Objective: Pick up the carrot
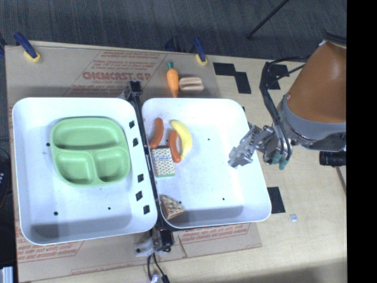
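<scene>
heads up: carrot (171, 80) sits outside bins on table (306, 229), your gripper (240, 156) hovers over right bin (235, 193), fingers look spread, grasping nothing

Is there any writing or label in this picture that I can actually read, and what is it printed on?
"CHEMCAST GP": red print on the brown paper sheet under the bins, above the left bin.
Smaller red lines around it and along the sheet's lower edge: too blurred to read.
Small packet in the right bin: patterned face, too small to read.
</scene>
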Tool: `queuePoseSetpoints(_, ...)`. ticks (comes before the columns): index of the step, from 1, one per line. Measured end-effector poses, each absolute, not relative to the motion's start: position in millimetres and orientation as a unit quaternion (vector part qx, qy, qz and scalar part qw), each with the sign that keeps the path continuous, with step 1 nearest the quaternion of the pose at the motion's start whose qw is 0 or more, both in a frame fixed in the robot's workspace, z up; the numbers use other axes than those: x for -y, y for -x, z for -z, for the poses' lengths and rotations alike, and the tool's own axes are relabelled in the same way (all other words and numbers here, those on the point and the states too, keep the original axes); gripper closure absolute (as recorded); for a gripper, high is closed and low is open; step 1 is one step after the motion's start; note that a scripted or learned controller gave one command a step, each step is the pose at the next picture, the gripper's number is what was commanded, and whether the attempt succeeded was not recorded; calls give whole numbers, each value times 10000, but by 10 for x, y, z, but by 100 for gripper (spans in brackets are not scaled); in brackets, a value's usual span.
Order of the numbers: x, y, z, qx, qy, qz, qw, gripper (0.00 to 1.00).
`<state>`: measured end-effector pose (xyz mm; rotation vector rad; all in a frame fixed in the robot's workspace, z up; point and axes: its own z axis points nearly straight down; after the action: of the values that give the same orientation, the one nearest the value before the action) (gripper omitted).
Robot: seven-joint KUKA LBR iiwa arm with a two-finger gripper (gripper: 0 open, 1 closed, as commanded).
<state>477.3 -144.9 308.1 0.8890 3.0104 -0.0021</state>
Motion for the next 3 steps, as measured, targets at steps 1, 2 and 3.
queuePoseSetpoints(1,2002,-4752,-1613,-9559,-2937,3,-28,100)
queuePoseSetpoints(2,1723,-4775,-2983,-9598,-2806,5,15,100)
queuePoseSetpoints(3,1088,-4769,-2770,-9790,-2038,3,-5,100)
